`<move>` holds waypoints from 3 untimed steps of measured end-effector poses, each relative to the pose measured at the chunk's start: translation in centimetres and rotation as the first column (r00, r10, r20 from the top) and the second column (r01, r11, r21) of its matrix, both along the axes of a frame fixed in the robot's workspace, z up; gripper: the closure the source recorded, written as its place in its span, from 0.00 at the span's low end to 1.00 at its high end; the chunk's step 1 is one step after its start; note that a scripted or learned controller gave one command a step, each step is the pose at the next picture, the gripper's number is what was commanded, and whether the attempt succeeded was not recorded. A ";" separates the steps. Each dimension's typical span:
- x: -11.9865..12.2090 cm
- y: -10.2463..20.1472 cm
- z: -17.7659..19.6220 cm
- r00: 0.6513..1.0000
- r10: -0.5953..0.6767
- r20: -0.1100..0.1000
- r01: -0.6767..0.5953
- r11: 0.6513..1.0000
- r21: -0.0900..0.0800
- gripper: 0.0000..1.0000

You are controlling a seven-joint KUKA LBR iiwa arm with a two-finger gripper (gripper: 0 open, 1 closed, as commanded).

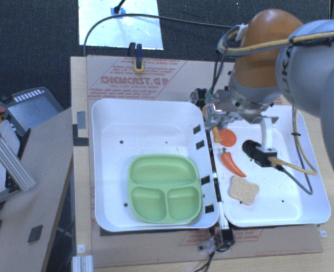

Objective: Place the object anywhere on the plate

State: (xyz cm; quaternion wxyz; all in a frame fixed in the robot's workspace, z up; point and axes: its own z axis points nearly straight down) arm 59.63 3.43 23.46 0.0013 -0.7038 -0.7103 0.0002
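Green divided plate (155, 177) lies at the lower centre of the frame, in the near half of the left bin (115, 146), all its compartments bare. To its right, in the right bin (294, 205), sits a bread slice (243, 190), and just beyond it an orange carrot-like piece (232, 163). Farther up is a red-orange disc (227, 137) close to the wall between the bins. This is probably the task's thing (though the carrot piece could be), since the end effector (215, 117) hangs just above and left of it. Whether the end effector is apart or together cannot be told. To do this step well, centre over the disc, descend clear of the wall, grip it, then lift high before crossing left to the plate.
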 end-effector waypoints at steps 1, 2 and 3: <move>-0.9 5.5 -1.4 1.000 0.000 0.001 0.000 1.000 0.000 1.00; -2.8 11.5 -1.5 1.000 0.001 0.000 -0.001 1.000 0.000 1.00; -2.7 11.1 -1.5 1.000 -0.006 0.001 0.006 1.000 -0.001 0.00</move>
